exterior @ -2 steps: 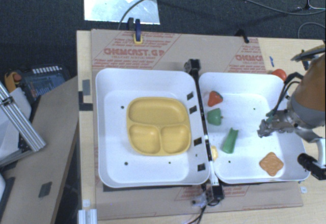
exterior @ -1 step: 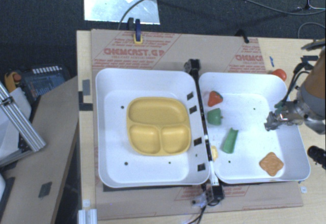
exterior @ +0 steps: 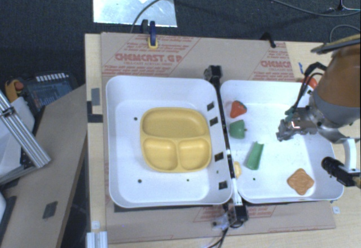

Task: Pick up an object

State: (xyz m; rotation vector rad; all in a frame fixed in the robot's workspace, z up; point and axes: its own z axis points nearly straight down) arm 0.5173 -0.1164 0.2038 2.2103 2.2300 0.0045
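Note:
The right bin (exterior: 271, 193) holds a red strawberry-like toy (exterior: 238, 109), a green pepper-like toy (exterior: 237, 129), a long green piece (exterior: 254, 155), a brown waffle-shaped cracker (exterior: 300, 181) and a small yellow piece (exterior: 237, 169) at its left wall. My gripper (exterior: 289, 129) hangs over the right bin's middle right, to the right of the green pieces and above the cracker. I see nothing held between its fingers.
The left bin (exterior: 121, 128) holds a yellow three-compartment plate (exterior: 174, 138). A black divider strip (exterior: 221, 128) runs between the bins. The arm's grey body and orange band (exterior: 338, 89) cover the right bin's right edge. Cables trail across the dark floor behind.

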